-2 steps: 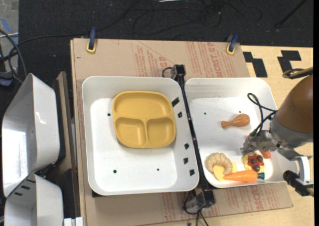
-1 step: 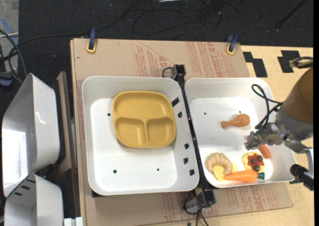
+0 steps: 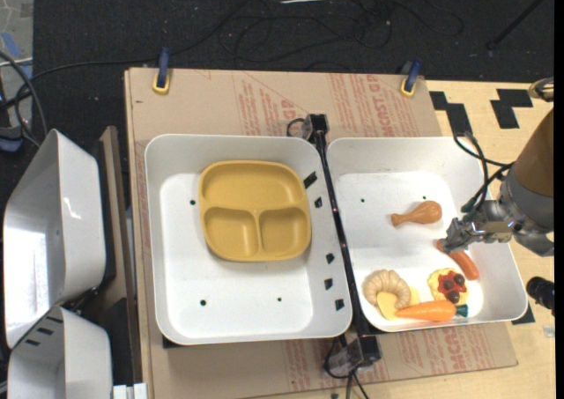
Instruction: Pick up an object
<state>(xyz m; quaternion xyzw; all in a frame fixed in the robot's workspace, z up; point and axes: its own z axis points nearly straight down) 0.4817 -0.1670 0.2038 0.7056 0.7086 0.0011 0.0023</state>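
Arm: enters from the right; grey body with orange band visible at the right edge of the frame
Gripper (image 3: 460,237): low over the right side of the right bin (image 3: 397,155), just above the far end of the sausage (image 3: 466,264)
Hand state: cannot tell whether released, clenched or grasping; tips too small and dark to resolve
Candidate object: red-orange sausage, lying at a slant beside the right wall of the right bin, touching or just under the gripper tips
Other items, right bin: drumstick (image 3: 418,214) near the centre, left of the gripper; croissant (image 3: 387,284) at the near edge; carrot (image 3: 426,309) along the near wall; yellow piece with dark berries (image 3: 452,284) between carrot and sausage
Left bin (image 3: 167,239): holds a yellow divided plate (image 3: 256,210), sitting towards its far side
Done so far: approach complete, judged from gripper position at bin level next to the sausage
Not yet done: no object seen lifted clear of the bin floor; grasp unconfirmed
Remaining: secure closure on one item, then raise it free of the bin
Risk: sausage close to the bin wall, limited room for the outer finger
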